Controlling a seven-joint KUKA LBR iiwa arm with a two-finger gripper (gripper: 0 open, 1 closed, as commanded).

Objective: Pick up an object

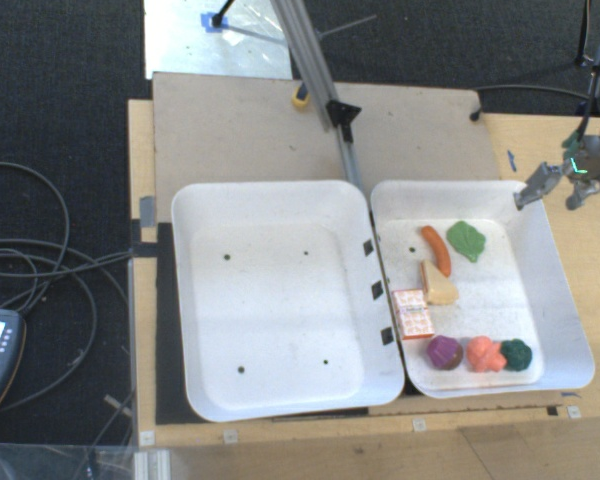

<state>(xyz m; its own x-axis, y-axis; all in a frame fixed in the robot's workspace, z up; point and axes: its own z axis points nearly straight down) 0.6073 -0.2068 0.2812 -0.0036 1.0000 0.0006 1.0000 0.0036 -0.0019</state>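
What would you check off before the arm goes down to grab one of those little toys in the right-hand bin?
1. Toys within the right bin: ok, all lie on its floor.
2. Gripper free of any load: ok, nothing between its fingers.
3. Fingers spread: ok, they appear apart.
4. Gripper above a toy: not ok, it hovers at the bin's upper right rim, away from every toy.
5. An easy target: ok, the green leaf lies alone.
6. Crowded ones: not ok, the orange sausage, tan wedge and pink box lie close together; whether they touch, cannot tell.

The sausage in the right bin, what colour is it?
The sausage is orange-red, seen in the camera view.
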